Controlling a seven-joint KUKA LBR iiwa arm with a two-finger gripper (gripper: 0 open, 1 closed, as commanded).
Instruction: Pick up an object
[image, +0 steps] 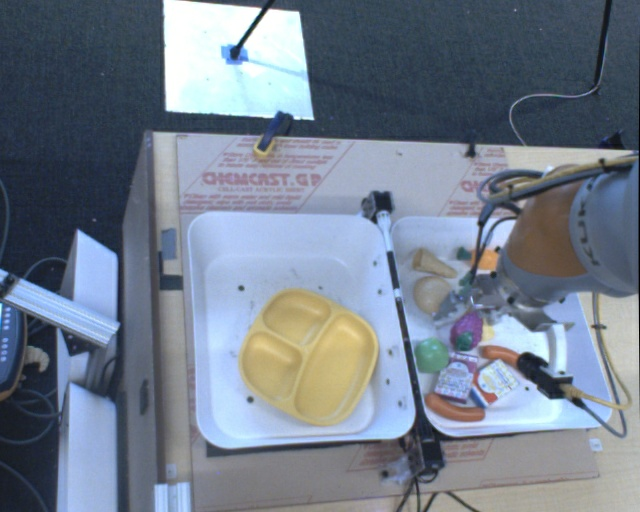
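The end effector (468, 300) hangs low in the right bin (580, 405), among the toy foods; whether it is apart or together I cannot tell. A purple toy (466, 329) lies just nearer than it, almost beneath, a pale round piece (432, 293) just left. The left bin (215, 300) holds a yellow divided plate (308, 356).

You've got loads of open floor in the left bin (215, 250) around the yellow plate (308, 355). The right bin (590, 400) is cramped: purple toy (466, 328), green ball (432, 354), sausage (455, 407) and cartons sit packed together.
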